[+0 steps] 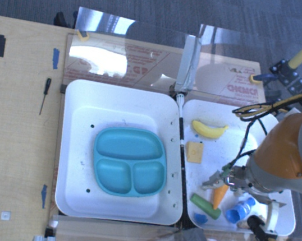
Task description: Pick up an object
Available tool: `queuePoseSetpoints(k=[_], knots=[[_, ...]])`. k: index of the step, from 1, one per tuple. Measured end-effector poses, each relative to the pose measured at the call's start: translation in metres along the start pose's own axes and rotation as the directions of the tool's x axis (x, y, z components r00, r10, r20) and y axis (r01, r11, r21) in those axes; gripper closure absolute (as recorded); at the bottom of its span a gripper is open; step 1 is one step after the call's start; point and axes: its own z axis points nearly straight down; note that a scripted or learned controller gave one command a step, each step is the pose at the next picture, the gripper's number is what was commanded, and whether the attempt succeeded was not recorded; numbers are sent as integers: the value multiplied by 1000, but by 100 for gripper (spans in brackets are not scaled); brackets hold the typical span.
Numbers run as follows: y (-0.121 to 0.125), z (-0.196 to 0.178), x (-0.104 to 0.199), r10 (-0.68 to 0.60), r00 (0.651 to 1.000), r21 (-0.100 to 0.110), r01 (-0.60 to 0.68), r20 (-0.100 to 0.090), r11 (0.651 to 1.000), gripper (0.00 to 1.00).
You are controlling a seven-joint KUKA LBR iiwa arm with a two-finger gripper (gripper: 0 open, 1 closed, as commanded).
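Cannot tell whether spread or pressed together: fingers lost under the wrist's grey metal, with nothing seen pinched between them. Gripper (219, 183) low over the right bin (285, 221), in its near half, left of middle.

Just at 6 o'clock from the gripper, touching or nearly so: a carrot (218, 197), the likeliest thing to pick. Long axis roughly 12 to 6, leaning a little toward 1 and 7. Upper end tucked under the gripper, lower end reaching a green piece (205, 206). Which end is the tip: too small to tell. Judged from this, a short drop with the jaws closing across the carrot, from 9 and 3, not along it.

Green piece at 7 o'clock from the gripper, long axis from 10 to 4, lying across the carrot's lower end; a risk of being nudged or caught along with it.

Farther out: a blue bottle (241, 209) at 4 o'clock, near; a small blue bit (201, 218) at 6 to 7 o'clock, by the bin's near wall. A tan square (194, 152) at 10 to 11 o'clock, apart. A banana (209, 130) at 11 o'clock, well apart, long axis 9 to 3.

At 9 o'clock, past the divider, the left bin (75, 133) with a blue tray (129, 161) in it, well clear of the move.
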Motion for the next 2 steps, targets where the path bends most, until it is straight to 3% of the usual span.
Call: queuePoseSetpoints(k=[1,2], knots=[[2,-11,0,1,1000,-6,-1,1,1000,100],[-12,-162,56,-78,997,-3,78,-2,997,100]])
